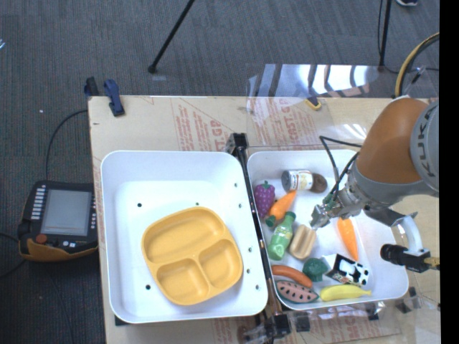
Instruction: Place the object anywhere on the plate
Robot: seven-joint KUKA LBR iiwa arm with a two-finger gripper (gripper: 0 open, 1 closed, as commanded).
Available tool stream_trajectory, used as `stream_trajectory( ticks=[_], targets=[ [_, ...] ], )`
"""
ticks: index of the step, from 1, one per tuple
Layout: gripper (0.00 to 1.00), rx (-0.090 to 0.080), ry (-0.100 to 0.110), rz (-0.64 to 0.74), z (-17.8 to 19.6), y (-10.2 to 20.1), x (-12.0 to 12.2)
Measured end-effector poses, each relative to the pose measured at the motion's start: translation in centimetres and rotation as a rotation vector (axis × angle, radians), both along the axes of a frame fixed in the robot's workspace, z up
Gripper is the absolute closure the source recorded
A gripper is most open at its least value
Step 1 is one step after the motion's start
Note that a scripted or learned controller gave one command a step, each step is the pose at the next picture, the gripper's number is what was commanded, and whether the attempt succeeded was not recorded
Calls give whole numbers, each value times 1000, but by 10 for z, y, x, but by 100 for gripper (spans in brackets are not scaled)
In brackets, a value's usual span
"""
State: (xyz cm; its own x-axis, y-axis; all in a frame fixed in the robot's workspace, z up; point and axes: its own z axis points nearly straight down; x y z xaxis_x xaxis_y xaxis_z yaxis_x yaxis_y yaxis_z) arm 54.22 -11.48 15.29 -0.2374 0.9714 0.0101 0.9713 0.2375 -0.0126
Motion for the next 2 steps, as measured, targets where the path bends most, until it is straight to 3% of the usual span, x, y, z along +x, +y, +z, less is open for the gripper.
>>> stream_trajectory(
  ticks=[1, 2],
  targets=[
    [100, -4, -15, 54, 74, 42, -16],
    [0, -4, -8, 53, 71, 42, -17]
  ],
)
